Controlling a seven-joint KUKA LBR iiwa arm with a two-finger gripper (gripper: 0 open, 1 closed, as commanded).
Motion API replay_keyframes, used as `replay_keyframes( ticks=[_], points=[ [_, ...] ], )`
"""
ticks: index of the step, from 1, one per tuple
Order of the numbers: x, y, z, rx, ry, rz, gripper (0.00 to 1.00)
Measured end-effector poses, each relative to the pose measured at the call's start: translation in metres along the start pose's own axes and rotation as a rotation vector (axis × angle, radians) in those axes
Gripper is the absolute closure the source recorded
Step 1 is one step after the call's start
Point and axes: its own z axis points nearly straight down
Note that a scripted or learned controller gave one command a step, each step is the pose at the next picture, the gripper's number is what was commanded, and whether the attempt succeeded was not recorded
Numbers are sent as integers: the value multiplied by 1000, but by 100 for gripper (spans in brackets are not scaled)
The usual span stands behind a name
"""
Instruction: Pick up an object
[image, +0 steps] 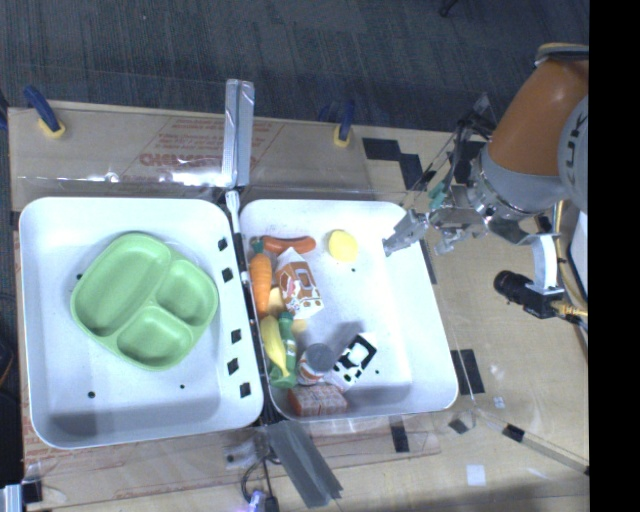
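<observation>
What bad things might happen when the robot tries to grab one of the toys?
1. The toys crowd together along the left wall of the right white bin: the orange plastic carrot, the yellow plastic banana and the small printed carton touch, so the pincer might nudge neighbours or grab two.
2. The round yellow plastic lemon lies alone but could roll away when pushed.
3. The pincer hangs over the bin's right rim and might bump it going down.

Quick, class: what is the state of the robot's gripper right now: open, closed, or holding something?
Gripper: cannot be told; it sits above the right edge of the right white bin, with nothing seen in it.
</observation>
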Motion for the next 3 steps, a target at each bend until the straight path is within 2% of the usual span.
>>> replay_keyframes(
  ticks=[1,2,3],
  points=[
    [16,-6,-70,-3,-2,-140,0],
    [30,-12,-92,-4,-2,38,0],
    [31,-13,89,1,0,-144,0]
  ],
)
